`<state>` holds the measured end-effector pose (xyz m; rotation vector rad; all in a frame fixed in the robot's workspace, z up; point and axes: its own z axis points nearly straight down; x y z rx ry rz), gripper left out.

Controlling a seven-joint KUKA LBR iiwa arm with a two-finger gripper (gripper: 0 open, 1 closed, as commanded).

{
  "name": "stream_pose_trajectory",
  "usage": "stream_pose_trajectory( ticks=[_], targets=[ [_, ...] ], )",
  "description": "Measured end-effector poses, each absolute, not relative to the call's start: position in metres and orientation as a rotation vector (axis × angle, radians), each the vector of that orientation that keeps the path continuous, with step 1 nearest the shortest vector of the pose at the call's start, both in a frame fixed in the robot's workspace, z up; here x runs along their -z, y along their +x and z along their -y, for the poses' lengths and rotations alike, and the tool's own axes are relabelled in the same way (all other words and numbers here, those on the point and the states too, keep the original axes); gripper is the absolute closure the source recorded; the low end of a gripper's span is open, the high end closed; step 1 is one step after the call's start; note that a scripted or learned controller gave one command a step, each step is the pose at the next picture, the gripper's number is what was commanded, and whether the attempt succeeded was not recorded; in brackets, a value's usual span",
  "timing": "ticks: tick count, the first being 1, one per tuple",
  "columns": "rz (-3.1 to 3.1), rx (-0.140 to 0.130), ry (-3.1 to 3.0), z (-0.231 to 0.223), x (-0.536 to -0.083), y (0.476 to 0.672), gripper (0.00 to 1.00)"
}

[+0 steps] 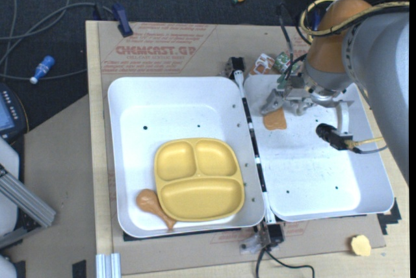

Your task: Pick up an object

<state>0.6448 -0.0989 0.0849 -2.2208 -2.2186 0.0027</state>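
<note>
The gripper (284,103) is being held low over the far left part of the right bin (325,189), its metal parts being seen just above a flat orange-brown piece (275,121) lying on the bin floor; how the claw is set cannot be told. In the left bin (130,114), a yellow divided plate (197,178) is being shown with an orange drumstick-shaped toy (153,204) touching its near-left edge.
</note>
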Motion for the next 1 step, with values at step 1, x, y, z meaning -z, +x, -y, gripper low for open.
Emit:
stream_pose_trajectory(
  ticks=[1],
  targets=[
    [2.223,0.001,-2.222,0.0943,-0.0847,0.6495,0.0]
  ],
)
